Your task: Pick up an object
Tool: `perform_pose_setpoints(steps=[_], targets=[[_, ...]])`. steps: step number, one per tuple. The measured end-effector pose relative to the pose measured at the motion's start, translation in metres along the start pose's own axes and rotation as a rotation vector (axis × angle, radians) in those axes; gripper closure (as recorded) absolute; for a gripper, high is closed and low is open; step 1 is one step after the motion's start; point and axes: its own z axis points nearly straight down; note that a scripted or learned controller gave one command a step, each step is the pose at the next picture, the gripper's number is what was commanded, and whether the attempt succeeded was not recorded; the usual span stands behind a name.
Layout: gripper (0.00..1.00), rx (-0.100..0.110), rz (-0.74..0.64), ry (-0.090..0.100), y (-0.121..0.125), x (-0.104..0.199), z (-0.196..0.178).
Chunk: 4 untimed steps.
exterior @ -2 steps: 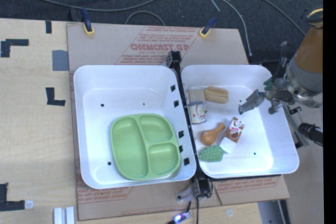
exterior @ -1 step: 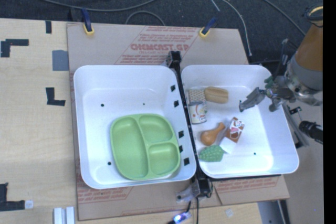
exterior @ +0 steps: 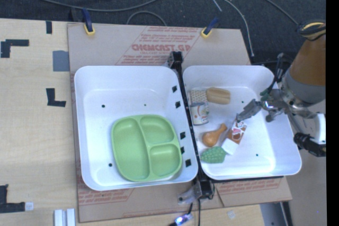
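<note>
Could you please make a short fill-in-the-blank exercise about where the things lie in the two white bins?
1. The green divided plate lies in the ____ bin.
2. The plate has ____ compartments.
3. The small carton lies just below the tip of the ____, in the right bin.
4. The orange toy drumstick lies just above a ____ leafy item.

Missing words: left; three; pincer; green
</note>
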Motion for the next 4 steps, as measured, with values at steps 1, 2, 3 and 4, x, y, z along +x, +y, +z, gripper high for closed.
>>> perform_pose_setpoints(steps=[1, 2, 3, 4], targets=[[0.00, 0.001, -0.002, 0.001, 0.007, 0.001, 0.061], [0.00, -0.007, -0.001, 0.001, 0.008, 0.001, 0.106], [1.00, -0.013, -0.002, -0.001, 0.010, 0.001, 0.094], [1.00, -0.008, -0.002, -0.001, 0.012, 0.002, 0.052]])
